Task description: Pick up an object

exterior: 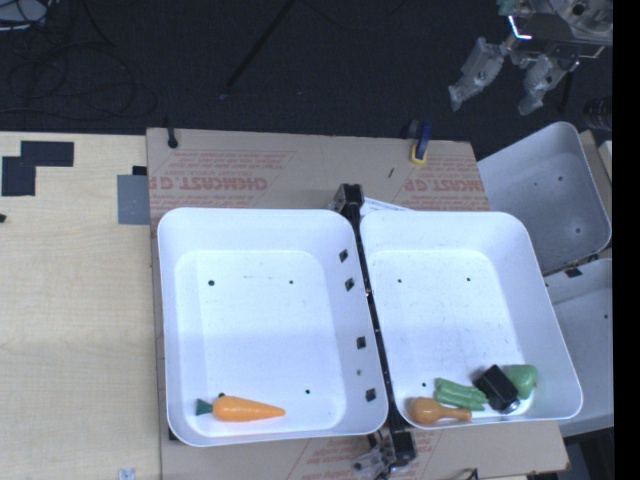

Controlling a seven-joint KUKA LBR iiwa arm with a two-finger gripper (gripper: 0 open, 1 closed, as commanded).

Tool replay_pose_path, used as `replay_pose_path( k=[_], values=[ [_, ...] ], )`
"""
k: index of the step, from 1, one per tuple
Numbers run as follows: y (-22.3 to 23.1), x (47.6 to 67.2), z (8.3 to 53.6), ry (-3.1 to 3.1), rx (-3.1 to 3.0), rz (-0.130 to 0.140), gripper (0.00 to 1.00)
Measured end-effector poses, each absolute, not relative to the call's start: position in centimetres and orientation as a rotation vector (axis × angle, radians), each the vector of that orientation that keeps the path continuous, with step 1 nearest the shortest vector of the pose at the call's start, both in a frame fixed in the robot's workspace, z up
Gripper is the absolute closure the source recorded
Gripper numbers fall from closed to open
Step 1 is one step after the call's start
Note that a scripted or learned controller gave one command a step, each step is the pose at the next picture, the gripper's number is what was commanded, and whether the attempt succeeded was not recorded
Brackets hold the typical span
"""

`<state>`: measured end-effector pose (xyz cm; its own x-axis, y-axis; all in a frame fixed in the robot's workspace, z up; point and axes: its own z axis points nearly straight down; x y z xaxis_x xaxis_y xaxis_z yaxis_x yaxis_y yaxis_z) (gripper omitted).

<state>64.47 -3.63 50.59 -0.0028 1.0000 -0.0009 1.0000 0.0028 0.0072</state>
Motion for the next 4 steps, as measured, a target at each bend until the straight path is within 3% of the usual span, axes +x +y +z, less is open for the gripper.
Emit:
replay_pose_path(
  k=[1,2,4],
  values=[
    [-7.6,64.4,54.0,2.218,2.223,-0.001,0.0],
    [-7.2,64.4,54.7,2.229,2.219,-0.008,1.0],
    [9.8,64.4,53.7,2.235,2.213,-0.002,1.0]
  ],
)
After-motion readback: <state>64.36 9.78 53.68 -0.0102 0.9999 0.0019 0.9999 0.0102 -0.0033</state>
